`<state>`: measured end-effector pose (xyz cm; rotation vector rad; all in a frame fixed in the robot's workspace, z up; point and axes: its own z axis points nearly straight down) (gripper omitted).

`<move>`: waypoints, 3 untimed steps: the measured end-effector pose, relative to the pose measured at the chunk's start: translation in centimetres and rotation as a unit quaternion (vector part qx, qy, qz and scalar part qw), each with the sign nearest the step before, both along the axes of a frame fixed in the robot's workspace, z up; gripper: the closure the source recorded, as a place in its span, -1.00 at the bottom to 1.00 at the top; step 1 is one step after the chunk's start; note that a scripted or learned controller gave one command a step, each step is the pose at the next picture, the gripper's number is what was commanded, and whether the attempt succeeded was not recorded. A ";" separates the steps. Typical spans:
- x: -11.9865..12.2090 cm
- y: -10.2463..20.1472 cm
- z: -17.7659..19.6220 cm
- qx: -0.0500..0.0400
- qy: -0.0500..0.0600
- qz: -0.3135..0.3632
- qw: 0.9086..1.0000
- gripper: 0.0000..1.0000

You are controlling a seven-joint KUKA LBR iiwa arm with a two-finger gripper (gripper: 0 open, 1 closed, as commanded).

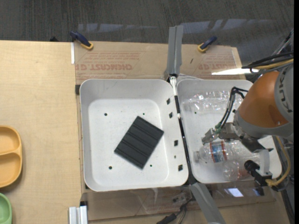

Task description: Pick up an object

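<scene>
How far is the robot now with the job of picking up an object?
Done: the arm has reached into the right white bin. In hand: its gripper sits low over the clear plastic bottle. Left: no grasp is visible, nothing is lifted. The black ribbed rectangular pad lies untouched in the left white bin.

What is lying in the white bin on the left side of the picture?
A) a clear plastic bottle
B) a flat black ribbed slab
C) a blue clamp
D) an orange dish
B: a flat black ribbed slab lies tilted on the floor of the left bin, alone there.
</scene>
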<state>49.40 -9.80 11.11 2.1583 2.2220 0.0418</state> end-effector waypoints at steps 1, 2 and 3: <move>0.9 -1.0 -1.8 0.004 0.021 0.007 1.000 -1.00; 1.0 -1.1 -0.9 0.004 0.020 0.006 1.000 1.00; 1.0 -1.1 -0.9 0.004 0.020 0.006 1.000 -1.00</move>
